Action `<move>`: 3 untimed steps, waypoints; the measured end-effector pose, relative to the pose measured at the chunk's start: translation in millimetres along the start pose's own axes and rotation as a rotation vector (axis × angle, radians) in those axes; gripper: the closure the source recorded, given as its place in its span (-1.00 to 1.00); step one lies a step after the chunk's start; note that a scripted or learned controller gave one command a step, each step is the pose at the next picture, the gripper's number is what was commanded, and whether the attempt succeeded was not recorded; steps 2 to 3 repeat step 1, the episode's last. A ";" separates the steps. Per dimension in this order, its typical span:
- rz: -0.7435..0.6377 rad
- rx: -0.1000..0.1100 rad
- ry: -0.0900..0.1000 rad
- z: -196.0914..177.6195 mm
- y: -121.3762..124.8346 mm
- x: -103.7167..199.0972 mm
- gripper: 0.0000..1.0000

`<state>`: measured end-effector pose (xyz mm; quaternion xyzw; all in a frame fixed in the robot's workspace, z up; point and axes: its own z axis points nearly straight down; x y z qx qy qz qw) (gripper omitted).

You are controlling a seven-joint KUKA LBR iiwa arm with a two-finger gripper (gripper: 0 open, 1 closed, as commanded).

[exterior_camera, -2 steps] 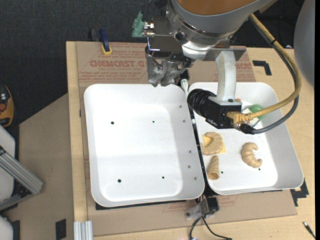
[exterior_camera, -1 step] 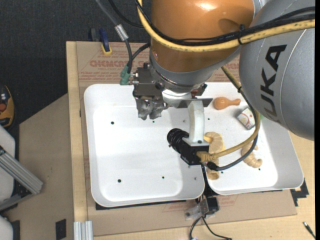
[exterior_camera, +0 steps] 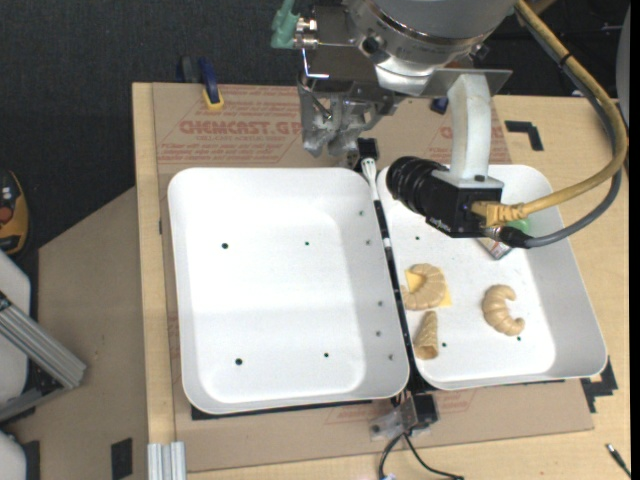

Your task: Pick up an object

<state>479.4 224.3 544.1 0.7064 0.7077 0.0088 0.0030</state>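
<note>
Resting on brown board [exterior_camera: 250, 128], two white bins: left bin [exterior_camera: 200, 268], right bin [exterior_camera: 570, 318]. Black floor behind. Claw [exterior_camera: 340, 133] above left bin's far right corner, grip state unclear. Three pastries well apart from it, in right bin: croissant [exterior_camera: 502, 309] near right edge, croissant piece [exterior_camera: 425, 284] and small piece [exterior_camera: 427, 334] near left edge.

The left bin [exterior_camera: 270, 298] lay bare from rim to rim, free to enter anywhere. In the right bin [exterior_camera: 560, 338], three pastries [exterior_camera: 425, 286] crowded the near half by the divider, and the arm [exterior_camera: 450, 193] overhung its far edge, blocking that side.
</note>
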 end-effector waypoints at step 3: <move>0.003 0.032 -0.015 143.2 -4.2 -1.2 1.00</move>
